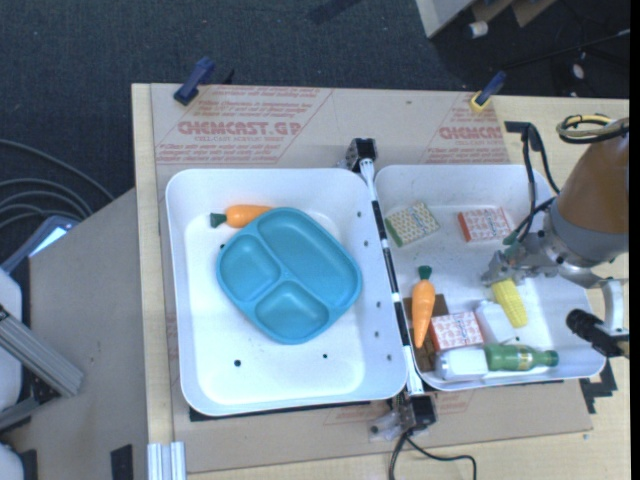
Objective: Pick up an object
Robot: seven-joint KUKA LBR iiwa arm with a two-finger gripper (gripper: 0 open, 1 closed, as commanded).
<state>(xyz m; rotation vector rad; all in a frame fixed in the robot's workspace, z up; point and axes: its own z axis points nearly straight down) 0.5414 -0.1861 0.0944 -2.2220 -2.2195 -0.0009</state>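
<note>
A: Where is the target lying?
B: The corn cob (510,301) is lying in the right bin (440,183), directly beneath the end effector (512,265), long axis running toward the camera.
A: Finger state?
B: Indiscernible.

Single arm (596,203) with broad orange band above a grey cylindrical wrist section. Below the wrist, a metallic silver gripper (512,265) assembly of angular plates. Black cable looped along the upper side of the arm; yellow-and-black cable coil near its top. Black fitting protruding beneath the wrist.
</note>
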